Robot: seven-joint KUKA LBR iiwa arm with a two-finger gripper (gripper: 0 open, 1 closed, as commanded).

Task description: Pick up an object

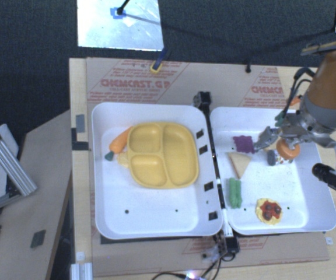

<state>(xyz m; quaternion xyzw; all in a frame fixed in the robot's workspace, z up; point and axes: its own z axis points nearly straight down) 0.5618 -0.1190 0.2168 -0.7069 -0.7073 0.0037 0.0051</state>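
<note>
Bench with 2 shallow white bins side by side, seen from above at a slant; the left bin [107, 214] carries a yellow divided plate [159, 154] with 3 compartments, and a toy carrot [118, 141] lies just beside the plate's left edge, its green end pointing toward the lower left; the right bin [308, 209] holds the loose toys: a purple piece [243, 143] near the upper left, a pale wedge like a cheese slice [238, 163] just below it, a green strip [235, 192] near the divider, and a small round pizza toy [269, 210] with red topping toward the front; the arm reaches in from the right, its orange band above the wrist, and the gripper [271, 147] hangs low over the right bin, its 2 grey fingers spread apart with nothing between them; an orange round toy [287, 149] sits just right of the fingers, partly hidden by the wrist; the purple piece lies just left of the fingers, apart from them
</note>
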